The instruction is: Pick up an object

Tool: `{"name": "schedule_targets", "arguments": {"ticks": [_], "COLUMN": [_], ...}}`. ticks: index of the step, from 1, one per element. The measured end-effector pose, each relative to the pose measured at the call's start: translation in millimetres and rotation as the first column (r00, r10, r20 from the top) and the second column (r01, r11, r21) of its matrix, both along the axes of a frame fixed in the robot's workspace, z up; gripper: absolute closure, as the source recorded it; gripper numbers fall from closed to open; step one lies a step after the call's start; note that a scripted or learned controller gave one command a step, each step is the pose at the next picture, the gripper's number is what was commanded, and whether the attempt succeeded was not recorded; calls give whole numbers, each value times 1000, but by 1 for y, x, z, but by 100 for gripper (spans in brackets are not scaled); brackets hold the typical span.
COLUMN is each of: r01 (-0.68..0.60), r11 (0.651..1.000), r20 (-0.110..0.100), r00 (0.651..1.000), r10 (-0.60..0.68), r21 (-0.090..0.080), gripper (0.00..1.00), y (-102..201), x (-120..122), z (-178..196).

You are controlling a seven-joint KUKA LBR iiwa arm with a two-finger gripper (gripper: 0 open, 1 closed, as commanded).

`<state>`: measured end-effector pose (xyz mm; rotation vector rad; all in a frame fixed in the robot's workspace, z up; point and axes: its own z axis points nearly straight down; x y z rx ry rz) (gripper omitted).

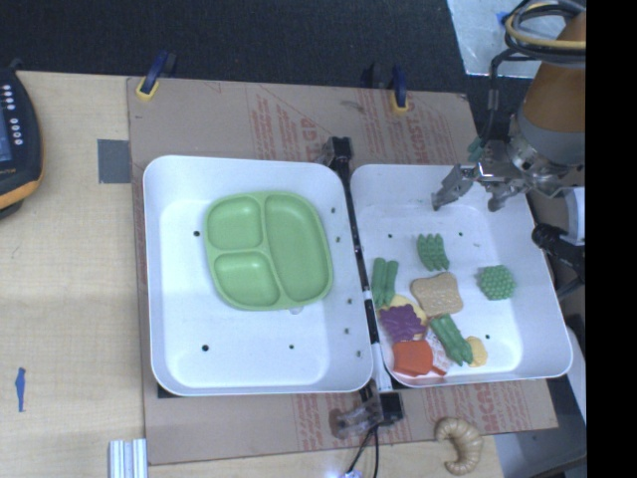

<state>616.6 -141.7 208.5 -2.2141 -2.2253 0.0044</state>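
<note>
My gripper (pixel 468 195) hangs over the far part of the right bin (pixel 518 361), its two fingers spread open with nothing between them. Below it in that bin lie toy foods: a green ridged piece (pixel 432 252), a green broccoli (pixel 496 283), a slice of bread (pixel 437 293), a green bean pod (pixel 383 280), purple grapes (pixel 401 320), a red piece (pixel 412 357), a long green vegetable (pixel 453 339) and a small yellow piece (pixel 477 350). The gripper is above and apart from all of them.
The left bin (pixel 174 357) holds a green divided plate (pixel 268 249). A toy croissant (pixel 461 442) lies on the bench in front of the right bin. A pendant (pixel 15 137) sits at the far left. Clamps (pixel 399 88) hold the cardboard.
</note>
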Motion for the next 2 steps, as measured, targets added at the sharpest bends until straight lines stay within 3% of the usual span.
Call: {"name": "schedule_targets", "arguments": {"ticks": [1, 2], "r01": [0, 1], "r11": [1000, 1000], "r20": [-8, -6], "r00": [1000, 1000], "r10": [0, -1], "r21": [1, 1], "gripper": [0, 0], "y": [3, 10], "x": [-4, -13], "z": [-77, -119]}}
